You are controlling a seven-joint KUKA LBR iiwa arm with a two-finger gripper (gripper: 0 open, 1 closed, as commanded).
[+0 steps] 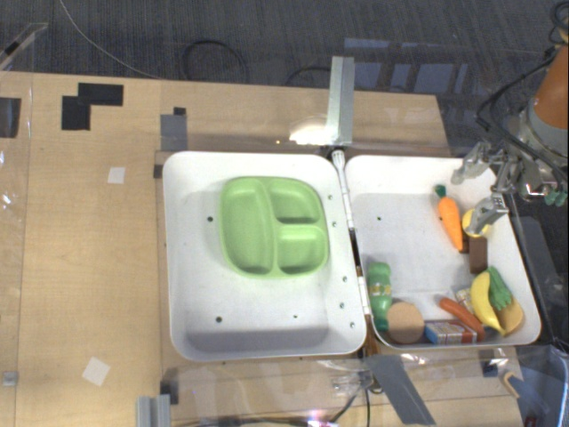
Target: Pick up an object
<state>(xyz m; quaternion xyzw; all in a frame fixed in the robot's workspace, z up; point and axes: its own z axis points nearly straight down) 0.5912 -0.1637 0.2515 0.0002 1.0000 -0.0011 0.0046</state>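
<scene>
My gripper [477, 188] hangs over the upper right corner of the right bin [400, 194], with the grey arm and its orange band reaching in from the right. Its two fingers stand apart, so it is open, and nothing shows between them. An orange carrot [451, 222] lies just left of the lower finger, and a small yellow piece [471, 225] sits right beside that fingertip. Lower in the bin lie a brown block [478, 254], a yellow banana [484, 299], a green toy bottle [380, 285] and a brown round object [405, 320].
The left bin [204, 310] holds a green divided plate [271, 225]. A metal divider [347, 221] runs between the bins. A red-orange piece [460, 312] and a small blue-and-red box [449, 334] crowd the right bin's lower right corner. Black cables hang near the arm.
</scene>
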